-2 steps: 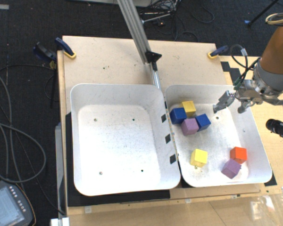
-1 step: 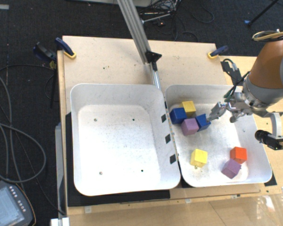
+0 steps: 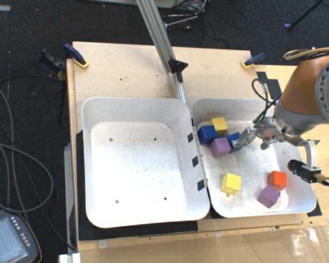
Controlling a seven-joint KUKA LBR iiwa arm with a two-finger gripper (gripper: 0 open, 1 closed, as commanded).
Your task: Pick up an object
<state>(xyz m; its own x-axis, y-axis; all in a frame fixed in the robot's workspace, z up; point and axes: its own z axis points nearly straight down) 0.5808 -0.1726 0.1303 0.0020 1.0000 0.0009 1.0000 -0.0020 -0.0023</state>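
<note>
While you look down on the bench (image 3: 126, 70), note the arm (image 3: 312, 92) entering from 3 o'clock, its gripper (image 3: 242, 140) low inside the right bin (image 3: 296, 204). Fingers: state cannot be told; the tips blur against the blocks, and nothing is plainly seen between them.

Right bin, upper-left part, a cluster: yellow cube (image 3: 220, 126) at 12 o'clock of the group, blue cube (image 3: 206, 134) just beside it at 9 o'clock, purple cube (image 3: 221, 147) below both and touching or nearly touching them. A second blue block (image 3: 233, 137) sits just at 3 o'clock of the purple cube, partly covered by the gripper tip; you cannot tell whether the gripper touches it.

Lower part of the same bin: second yellow cube (image 3: 231, 183) near the middle, standing apart. Orange cube (image 3: 277, 179) toward 4 o'clock, with a second purple cube (image 3: 269, 196) just beside it at 7 o'clock.

Left bin (image 3: 98, 147): white floor with dark specks.

Metal pole (image 3: 156, 29) slants from 12 o'clock down to the gap between the bins. Clamps with yellow tips at the bench's far corners (image 3: 77, 56) and (image 3: 252, 61).
</note>
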